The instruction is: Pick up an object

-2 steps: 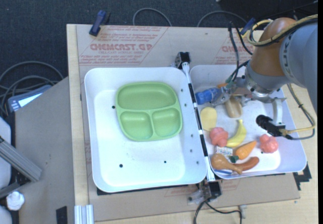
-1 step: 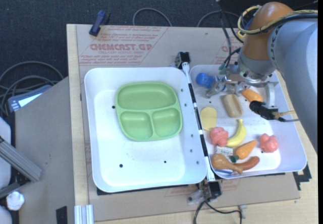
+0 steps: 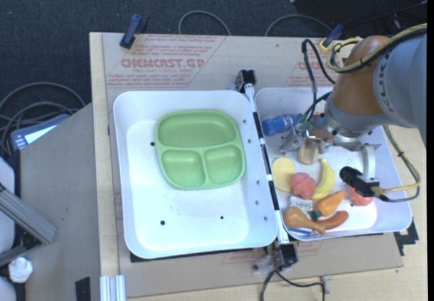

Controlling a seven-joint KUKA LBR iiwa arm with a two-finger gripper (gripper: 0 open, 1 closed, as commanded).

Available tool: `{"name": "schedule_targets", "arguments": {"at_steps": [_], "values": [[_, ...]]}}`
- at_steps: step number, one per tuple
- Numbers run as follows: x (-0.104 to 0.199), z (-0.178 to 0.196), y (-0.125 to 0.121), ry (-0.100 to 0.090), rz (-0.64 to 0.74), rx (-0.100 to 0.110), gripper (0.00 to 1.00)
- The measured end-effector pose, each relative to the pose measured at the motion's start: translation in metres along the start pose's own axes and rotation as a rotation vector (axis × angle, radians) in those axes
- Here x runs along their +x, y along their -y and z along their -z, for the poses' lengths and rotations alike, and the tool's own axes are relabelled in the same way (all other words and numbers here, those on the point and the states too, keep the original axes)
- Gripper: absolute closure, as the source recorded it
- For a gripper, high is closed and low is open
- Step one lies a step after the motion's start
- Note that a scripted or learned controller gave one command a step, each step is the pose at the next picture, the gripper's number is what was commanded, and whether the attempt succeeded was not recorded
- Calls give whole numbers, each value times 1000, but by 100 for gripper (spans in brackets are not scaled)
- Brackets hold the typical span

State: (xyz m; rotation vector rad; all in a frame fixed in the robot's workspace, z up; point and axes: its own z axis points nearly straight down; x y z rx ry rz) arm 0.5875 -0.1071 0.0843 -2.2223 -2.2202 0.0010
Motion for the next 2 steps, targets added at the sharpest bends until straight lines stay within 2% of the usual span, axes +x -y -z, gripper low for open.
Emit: {"name": "schedule_targets", "arguments": {"at_steps": [1, 2], "values": [[0, 10, 0, 0, -1, -1, 100], [73, 101, 23, -1, 2, -2, 100]]}}
